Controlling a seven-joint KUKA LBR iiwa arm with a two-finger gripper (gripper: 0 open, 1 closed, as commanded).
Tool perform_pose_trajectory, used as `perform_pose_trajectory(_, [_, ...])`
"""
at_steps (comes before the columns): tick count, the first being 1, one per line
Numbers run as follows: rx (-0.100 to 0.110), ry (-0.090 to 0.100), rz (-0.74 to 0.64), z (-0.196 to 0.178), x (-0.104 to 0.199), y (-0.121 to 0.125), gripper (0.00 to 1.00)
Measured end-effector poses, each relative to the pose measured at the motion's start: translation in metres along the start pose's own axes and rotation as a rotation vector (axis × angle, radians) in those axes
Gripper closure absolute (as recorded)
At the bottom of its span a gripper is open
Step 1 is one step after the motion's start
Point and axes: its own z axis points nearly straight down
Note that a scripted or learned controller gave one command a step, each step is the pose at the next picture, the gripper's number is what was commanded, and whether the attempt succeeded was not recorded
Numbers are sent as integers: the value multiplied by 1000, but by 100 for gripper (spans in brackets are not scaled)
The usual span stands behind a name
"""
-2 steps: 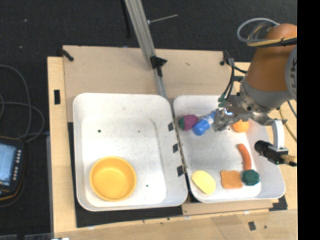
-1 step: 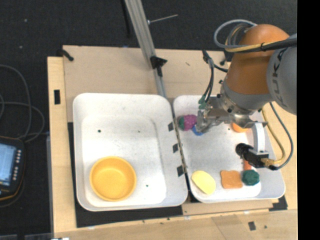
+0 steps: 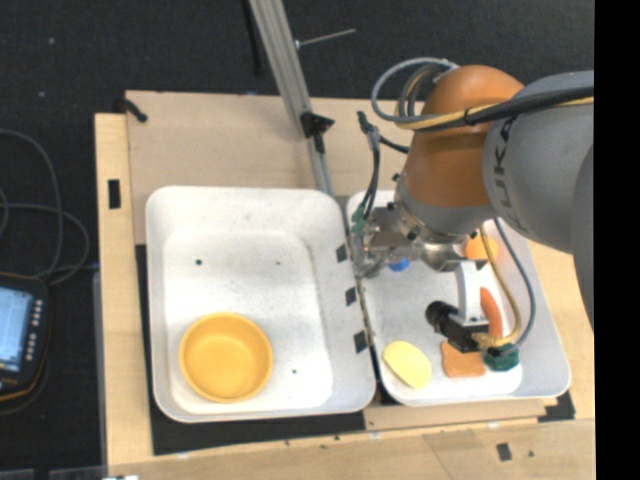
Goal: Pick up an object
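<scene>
My gripper [image 3: 374, 252] hangs low over the far left part of the right bin [image 3: 536, 360], close to the wall between the two bins. A small blue thing [image 3: 399, 264] peeks out just right of it, mostly hidden by the wrist. Nearer the front of this bin lie a pale yellow oval piece [image 3: 407, 364], a flat orange block [image 3: 461, 363] and a green and yellow thing [image 3: 503, 358]. An orange-red stick [image 3: 490, 308] lies further right. Another orange thing [image 3: 478, 248] shows at the edge of the arm.
The left bin [image 3: 250, 253] holds a yellow bowl [image 3: 226, 356] in its front left part. A slanted metal rail [image 3: 288, 73] runs from the top of the view down to the far edge between the bins. The arm covers the back of the right bin.
</scene>
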Motion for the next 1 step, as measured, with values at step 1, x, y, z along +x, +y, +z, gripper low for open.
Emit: perform_pose_trajectory(1, [0,1,-1,11,54,-24,100])
